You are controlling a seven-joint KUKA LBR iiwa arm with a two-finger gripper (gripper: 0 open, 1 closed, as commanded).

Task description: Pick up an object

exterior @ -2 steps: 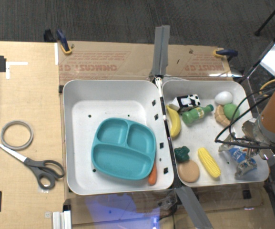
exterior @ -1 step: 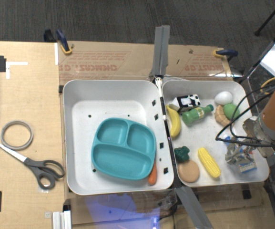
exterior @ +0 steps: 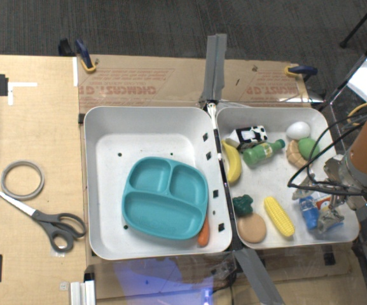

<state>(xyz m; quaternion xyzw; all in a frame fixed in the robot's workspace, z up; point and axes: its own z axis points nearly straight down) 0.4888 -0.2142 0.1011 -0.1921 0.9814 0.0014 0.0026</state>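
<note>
Gripper (exterior: pixel 328 220) low in right bin (exterior: pixel 278 114), at its 4 o'clock corner, over a blue crinkly packet (exterior: pixel 308 211); hand state cannot tell, cables hide it. Looks like the reach/descend step; packet is the likely target, no hold confirmed. Corn cob (exterior: pixel 278 216) just beside at 9 o'clock, tan egg-shaped toy (exterior: pixel 252 229) further. Bin wall close at 3 and 6 o'clock. Open room toward 12. Next: close, lift straight up.
</note>
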